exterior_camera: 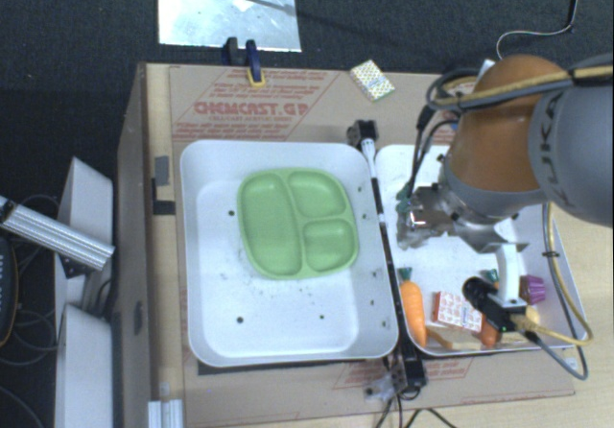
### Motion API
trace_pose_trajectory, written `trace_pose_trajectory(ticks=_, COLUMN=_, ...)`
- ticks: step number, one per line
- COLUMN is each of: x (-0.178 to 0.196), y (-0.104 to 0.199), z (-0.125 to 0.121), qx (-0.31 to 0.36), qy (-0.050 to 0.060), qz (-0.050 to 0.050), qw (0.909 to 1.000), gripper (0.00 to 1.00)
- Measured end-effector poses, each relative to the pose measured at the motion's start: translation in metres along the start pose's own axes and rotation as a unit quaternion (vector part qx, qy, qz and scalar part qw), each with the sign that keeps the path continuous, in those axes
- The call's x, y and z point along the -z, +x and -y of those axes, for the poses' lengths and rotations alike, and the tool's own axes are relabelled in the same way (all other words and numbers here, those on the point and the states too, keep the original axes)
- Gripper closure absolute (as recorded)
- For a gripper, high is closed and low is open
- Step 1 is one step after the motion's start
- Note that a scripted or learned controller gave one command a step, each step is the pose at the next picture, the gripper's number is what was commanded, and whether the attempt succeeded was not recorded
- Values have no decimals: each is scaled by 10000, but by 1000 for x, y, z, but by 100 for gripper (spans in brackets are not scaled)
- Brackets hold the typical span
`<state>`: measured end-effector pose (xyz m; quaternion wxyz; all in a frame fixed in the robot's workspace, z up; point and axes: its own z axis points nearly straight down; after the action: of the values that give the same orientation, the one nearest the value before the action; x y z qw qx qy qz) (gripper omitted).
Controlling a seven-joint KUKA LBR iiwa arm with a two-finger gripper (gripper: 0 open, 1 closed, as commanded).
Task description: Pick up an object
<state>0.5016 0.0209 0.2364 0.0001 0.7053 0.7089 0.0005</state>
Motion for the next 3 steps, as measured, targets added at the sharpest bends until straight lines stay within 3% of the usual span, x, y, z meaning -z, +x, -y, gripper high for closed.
trace_pose_trajectory(ticks=1, x=10, y=0, z=-1, qx=24, qy=-7, qz=-3, qw=10000, gripper=100)
trace_pose_trajectory(ticks=2, x=-3, y=-64, z=15, qx=-12, qy=-3, qz=6, qw=10000, gripper=100)
trace_pose_trajectory(ticks=3, x=5, y=-31, z=14, qx=-3, qy=-8, qz=1, qw=10000, gripper=100)
